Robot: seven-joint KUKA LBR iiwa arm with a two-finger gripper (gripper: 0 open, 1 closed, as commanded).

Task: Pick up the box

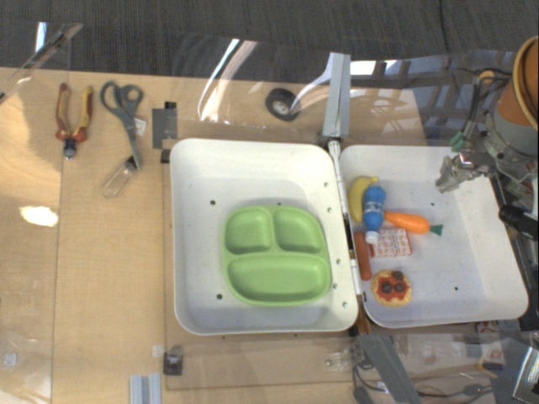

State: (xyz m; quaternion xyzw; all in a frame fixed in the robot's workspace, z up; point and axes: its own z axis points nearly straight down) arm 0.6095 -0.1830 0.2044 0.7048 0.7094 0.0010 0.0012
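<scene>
Task barely begun, by the look of it. The box (393,243), small, flat, pale with a reddish pattern, lies untouched on the floor of the right bin (472,297), among other items: a carrot (408,222) just above it, a blue bottle (373,207) and a banana (361,194) to its upper left, a small pizza (391,286) below.

The pincer (452,173) hangs over the bin's upper right corner, well apart from the box and holding nothing. How far open it is, I cannot tell; it is small and tangled against the arm.

Left to do: approach, descent, grasp, lift.

The left bin (194,225) holds a green divided tray (276,254). Scissors (126,116) and pliers (71,118) lie on the desk (84,268).

Arm cut off at the right. The box's print is too small to read.
</scene>
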